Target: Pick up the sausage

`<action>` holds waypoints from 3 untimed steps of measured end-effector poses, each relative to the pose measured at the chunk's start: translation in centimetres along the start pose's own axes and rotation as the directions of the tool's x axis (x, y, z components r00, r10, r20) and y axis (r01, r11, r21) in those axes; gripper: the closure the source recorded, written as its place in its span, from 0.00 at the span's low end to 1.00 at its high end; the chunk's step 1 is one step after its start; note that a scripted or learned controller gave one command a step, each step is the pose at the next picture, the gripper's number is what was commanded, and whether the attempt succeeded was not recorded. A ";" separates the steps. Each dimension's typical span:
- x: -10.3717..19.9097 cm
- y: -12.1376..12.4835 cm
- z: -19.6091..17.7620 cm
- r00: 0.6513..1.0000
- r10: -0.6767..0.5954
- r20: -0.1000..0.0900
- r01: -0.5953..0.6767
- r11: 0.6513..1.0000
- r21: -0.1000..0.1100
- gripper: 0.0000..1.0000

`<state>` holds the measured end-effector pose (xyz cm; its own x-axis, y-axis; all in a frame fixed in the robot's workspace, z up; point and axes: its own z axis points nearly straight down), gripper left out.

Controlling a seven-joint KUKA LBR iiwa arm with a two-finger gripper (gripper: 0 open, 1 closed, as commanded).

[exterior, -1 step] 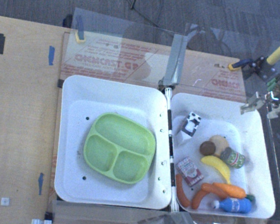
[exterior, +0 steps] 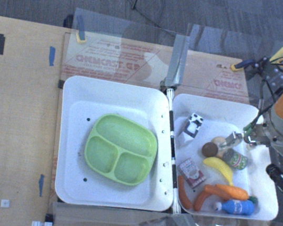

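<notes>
Sausage (exterior: 184, 192), a smooth reddish-brown curved link, lies far from my gripper (exterior: 234, 139), down at the near-left edge of the right bin (exterior: 222, 107) against its wall, and I can't tell whether my gripper is open or closed, nor see anything in it. Reaching there could go wrong: the rounded skin may slip, the wall may block one side, and the orange carrot (exterior: 231, 191) and flat red packet (exterior: 192, 172) crowd it.

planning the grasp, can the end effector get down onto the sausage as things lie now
Probably, but tightly: the sausage lies uncovered against the right bin's wall, with a red packet and a carrot crowding it.
</notes>
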<state>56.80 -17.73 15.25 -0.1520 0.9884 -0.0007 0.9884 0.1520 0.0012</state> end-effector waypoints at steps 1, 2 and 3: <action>3.3 -7.3 2.6 0.993 0.120 -0.001 -0.120 0.993 0.003 0.00; 8.0 -7.7 -2.0 0.994 0.110 0.000 -0.110 0.994 0.000 0.00; 3.8 -4.5 -0.6 0.998 0.061 0.000 -0.061 0.998 -0.001 0.00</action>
<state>51.74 -14.68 15.81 -0.0912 0.9958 -0.0011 0.9958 0.0912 0.0018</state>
